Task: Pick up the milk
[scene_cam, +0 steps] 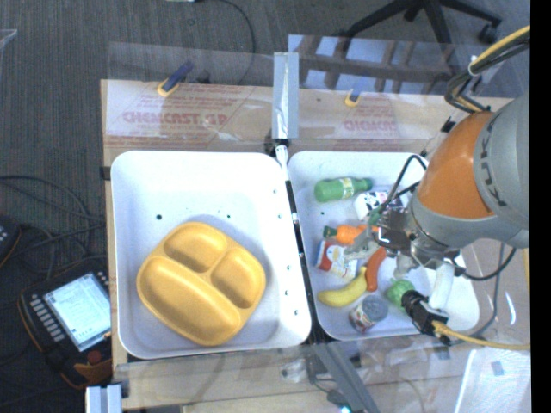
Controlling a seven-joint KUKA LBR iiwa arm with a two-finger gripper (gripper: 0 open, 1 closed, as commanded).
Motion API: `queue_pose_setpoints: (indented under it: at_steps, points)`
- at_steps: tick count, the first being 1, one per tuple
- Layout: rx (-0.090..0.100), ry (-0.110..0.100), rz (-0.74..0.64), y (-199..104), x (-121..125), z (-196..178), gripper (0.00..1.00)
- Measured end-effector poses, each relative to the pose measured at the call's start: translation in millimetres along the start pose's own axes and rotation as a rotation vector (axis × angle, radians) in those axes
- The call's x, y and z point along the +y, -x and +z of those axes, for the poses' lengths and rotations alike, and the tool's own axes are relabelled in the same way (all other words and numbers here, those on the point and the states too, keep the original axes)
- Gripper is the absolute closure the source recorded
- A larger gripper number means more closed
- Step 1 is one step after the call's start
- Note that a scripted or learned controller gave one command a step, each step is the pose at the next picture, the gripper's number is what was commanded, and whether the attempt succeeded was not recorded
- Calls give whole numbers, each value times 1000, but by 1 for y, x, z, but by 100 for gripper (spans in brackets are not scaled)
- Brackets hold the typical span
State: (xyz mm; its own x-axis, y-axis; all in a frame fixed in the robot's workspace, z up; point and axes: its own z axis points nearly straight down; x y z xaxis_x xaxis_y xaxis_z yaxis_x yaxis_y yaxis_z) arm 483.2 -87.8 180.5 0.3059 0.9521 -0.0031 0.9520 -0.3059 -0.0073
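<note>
The milk (369, 203), a small white carton with dark spots, lies in the right bin (303, 231) near its back, just right of a green bottle (342, 188). My gripper (389, 241) hangs low over the middle of that bin, a little in front of and to the right of the milk. Its dark metal body hides the things directly under it. The grey arm with its orange band (456, 183) covers the bin's right side.
Around the gripper lie an orange carrot (349, 232), a white-and-red pouch (337, 259), a red piece (375, 265), a banana (343, 294), a grey can (368, 312) and a green item (398, 292). The left bin (146, 188) holds a yellow sectioned tray (202, 280).
</note>
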Motion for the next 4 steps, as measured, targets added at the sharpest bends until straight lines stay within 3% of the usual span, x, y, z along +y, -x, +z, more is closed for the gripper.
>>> queue_pose_setpoints:
  at_steps: [1,2,3,4]
  points:
    - [-1,2,-192,83,40,-49,0]
    - [1,-2,151,87,32,6,0]
    - [0,-1,142,-16,28,0,0]
    - [5,14,287,45,78,91,0]
